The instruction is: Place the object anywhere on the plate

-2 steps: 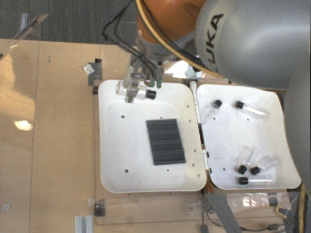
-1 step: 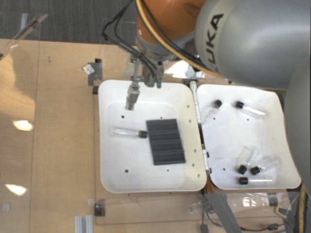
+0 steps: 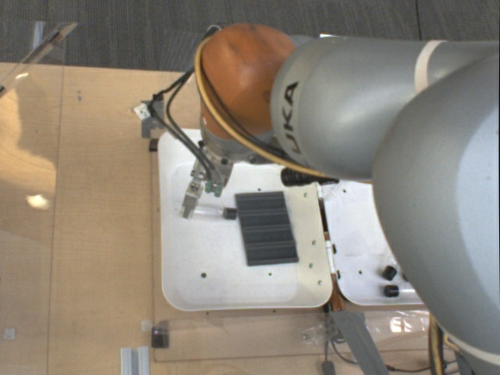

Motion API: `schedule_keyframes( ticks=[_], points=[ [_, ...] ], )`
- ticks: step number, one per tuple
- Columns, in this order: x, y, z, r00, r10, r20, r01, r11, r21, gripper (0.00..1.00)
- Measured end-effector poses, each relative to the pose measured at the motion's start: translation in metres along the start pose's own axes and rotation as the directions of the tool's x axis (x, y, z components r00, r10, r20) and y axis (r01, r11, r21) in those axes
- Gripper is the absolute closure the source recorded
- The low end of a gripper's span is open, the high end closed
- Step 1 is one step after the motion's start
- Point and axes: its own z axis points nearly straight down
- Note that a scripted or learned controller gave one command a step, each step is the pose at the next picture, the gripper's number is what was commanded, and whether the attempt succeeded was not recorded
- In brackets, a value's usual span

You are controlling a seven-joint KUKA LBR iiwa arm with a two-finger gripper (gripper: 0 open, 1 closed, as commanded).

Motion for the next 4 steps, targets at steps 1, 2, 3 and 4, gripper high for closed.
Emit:
schedule_keyframes(
  ticks=[1, 2, 3, 4],
  points=[
    [0.037, -0.017, 0.106, 0.889, 0.458, 0.002, -0.458, 0.889, 0.004, 0.00],
    [-0.026, -0.003, 0.121, 0.757, 0.653, 0.006, -0.653, 0.757, 0.000, 0.00],
    [0.059, -0.070, 0.118, 0.711, 0.704, 0.000, -0.704, 0.711, -0.008, 0.00],
    [-0.037, -0.042, 0.055, 0.135, 0.991, 0.003, -0.991, 0.135, 0.002, 0.00]
  ],
)
